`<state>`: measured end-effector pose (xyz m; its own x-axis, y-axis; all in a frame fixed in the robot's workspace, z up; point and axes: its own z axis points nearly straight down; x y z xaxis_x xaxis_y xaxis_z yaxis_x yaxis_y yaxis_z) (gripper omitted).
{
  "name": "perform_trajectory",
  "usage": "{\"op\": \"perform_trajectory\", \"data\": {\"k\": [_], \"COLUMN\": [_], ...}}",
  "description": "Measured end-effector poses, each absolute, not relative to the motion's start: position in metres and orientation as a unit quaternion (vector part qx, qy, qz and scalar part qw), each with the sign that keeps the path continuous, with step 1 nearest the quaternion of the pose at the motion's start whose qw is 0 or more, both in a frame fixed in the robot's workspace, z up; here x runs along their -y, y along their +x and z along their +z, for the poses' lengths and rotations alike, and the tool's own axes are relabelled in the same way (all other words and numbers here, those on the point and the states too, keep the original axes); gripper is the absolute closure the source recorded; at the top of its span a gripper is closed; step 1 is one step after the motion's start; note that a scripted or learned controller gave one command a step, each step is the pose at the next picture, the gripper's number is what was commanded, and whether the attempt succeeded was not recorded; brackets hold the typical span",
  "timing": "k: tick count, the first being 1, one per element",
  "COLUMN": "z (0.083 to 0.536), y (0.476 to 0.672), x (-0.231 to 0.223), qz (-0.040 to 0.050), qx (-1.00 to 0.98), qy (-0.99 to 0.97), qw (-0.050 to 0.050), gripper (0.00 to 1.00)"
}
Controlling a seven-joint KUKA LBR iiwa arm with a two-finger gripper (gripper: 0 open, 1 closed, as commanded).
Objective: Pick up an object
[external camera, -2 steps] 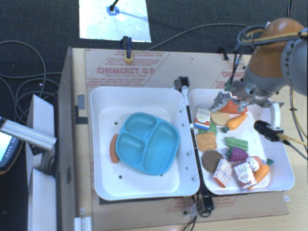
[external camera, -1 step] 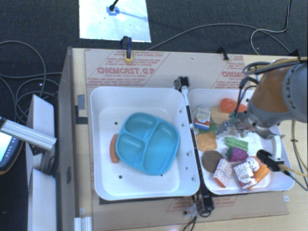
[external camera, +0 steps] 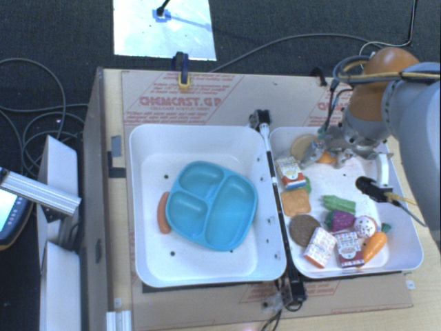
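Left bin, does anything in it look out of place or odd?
One thing stands out: a toy hot dog lies loose on the left bin floor, against the left edge of the blue divided plate rather than in a compartment. The plate itself sits askew, turned at an angle to the bin walls.

In the left white bin (external camera: 148, 254), the blue sectioned plastic plate (external camera: 210, 204) fills the middle, with an orange sausage-shaped toy (external camera: 163, 212) just beside its left edge; bare floor remains along the upper and lower walls. The right white bin (external camera: 406, 250) is crowded along its left and lower parts with small toy foods, while the grey arm (external camera: 406, 109) blocks its upper right corner. A bare patch lies at that bin's centre right.
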<state>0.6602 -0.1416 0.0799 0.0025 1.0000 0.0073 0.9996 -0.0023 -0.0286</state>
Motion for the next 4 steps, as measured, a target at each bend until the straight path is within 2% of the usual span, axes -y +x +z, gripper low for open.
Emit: {"op": "perform_trajectory", "data": {"k": [1, 2, 3, 4], "z": [0.084, 0.096, 0.085, 0.095], "y": [0.578, 0.505, 0.487, 0.489], "x": [0.151, 0.144, 0.129, 0.128], "qz": [0.0000, -0.0003, -0.0010, -0.0022], "qx": [0.708, 0.707, 0.707, 0.708], "qy": [-0.707, -0.707, -0.707, -0.707], "qw": [0.000, 0.000, -0.001, -0.002], "gripper": [0.00, 0.00, 0.00, 1.00]}}
